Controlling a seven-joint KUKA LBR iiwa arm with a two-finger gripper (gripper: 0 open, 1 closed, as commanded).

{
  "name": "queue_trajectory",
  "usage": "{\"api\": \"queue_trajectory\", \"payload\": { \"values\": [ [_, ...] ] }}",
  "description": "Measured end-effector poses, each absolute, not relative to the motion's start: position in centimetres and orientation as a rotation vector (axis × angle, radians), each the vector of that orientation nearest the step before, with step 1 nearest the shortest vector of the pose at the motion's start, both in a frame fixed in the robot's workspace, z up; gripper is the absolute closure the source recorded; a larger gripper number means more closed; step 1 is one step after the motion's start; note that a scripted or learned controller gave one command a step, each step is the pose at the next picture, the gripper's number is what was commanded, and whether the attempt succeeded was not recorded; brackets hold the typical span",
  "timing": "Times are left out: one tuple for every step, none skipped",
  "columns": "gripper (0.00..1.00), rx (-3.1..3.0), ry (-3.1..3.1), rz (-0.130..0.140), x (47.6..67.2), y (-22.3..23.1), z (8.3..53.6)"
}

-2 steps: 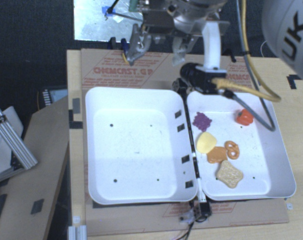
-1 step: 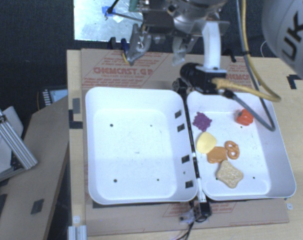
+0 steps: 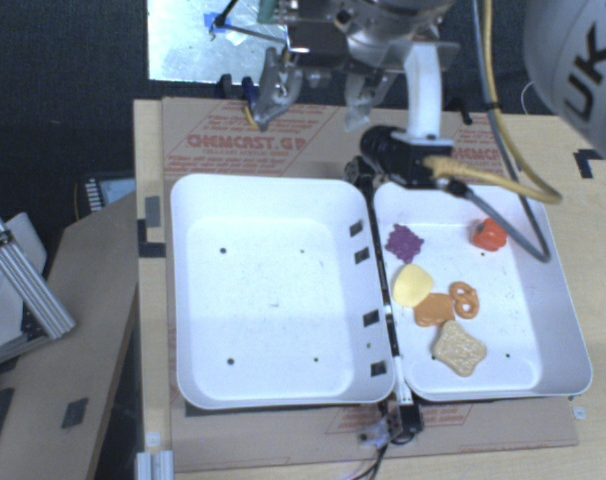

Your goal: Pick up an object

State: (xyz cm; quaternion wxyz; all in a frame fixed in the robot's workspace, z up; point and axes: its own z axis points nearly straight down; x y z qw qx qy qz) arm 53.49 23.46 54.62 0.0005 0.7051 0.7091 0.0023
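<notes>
My gripper (image 3: 313, 93) hangs spread and holding nothing above the bins' far edge. The toys lie in the right bin (image 3: 543, 368); I'd drop straight over the lone red piece (image 3: 489, 234), clear of neighbours.

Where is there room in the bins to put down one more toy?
The left bin is bare floor from wall to wall. In the right bin, free patches lie right of the pretzel and below the red toy. It is crowded near the divider: purple piece, yellow chip, toast.
</notes>
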Motion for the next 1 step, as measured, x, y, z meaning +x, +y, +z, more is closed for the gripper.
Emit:
{"api": "queue_trajectory", "payload": {
  "values": [
    [0.0,2.214,2.227,0.007,53.49,23.46,54.62]
  ]
}}
